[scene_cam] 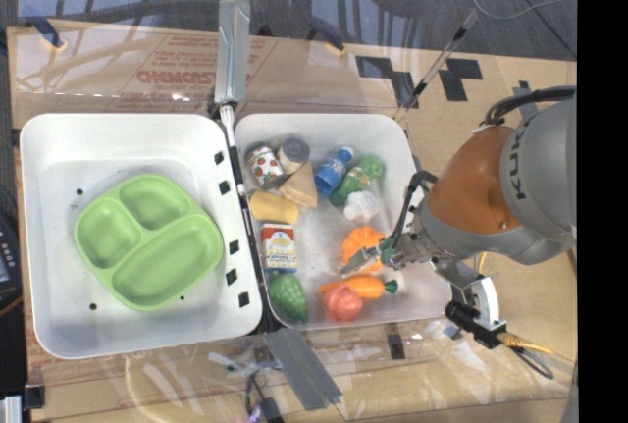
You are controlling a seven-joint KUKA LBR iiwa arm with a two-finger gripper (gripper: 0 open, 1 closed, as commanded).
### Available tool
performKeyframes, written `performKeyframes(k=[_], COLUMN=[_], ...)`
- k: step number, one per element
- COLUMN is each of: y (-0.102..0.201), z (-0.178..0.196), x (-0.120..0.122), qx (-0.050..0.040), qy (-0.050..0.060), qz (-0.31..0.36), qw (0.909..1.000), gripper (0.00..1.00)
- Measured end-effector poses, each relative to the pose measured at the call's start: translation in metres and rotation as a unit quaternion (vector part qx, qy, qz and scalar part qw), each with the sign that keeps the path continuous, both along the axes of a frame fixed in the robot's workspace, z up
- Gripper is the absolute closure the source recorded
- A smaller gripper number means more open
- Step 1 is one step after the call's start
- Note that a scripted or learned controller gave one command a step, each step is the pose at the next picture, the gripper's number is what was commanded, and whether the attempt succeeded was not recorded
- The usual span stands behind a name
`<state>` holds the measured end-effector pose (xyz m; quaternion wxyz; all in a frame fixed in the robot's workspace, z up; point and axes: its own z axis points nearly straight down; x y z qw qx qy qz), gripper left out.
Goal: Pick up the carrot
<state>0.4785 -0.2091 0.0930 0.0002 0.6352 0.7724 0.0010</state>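
Carrot (364,288) smooth, tapered orange, beside gripper (377,256)

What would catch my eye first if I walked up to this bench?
Probably the bright green divided plate, alone in the left bin. Then the jumble of toy food in the right bin, where the gripper of the grey and orange arm reaches down just above the carrot.

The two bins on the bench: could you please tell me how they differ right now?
The left bin holds one thing, a green divided plate; the right bin holds many small toy foods, among them the carrot. The gripper is down in the right bin, while the left bin has no arm over it. Both are shallow, white and rounded at the corners.
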Motion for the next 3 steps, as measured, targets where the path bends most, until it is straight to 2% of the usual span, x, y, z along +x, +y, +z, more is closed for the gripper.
performKeyframes(k=[1, 2, 3], y=[0.000, 0.035, 0.011], z=[-0.001, 0.036, 0.000], x=[0.066, 0.086, 0.013], qx=[-0.0004, -0.0006, -0.0002], qy=[0.001, 0.000, 0.001], qz=[-0.009, 0.018, 0.066], qw=[1.0000, 0.9998, 0.9978], gripper=[0.00, 0.00, 0.00])
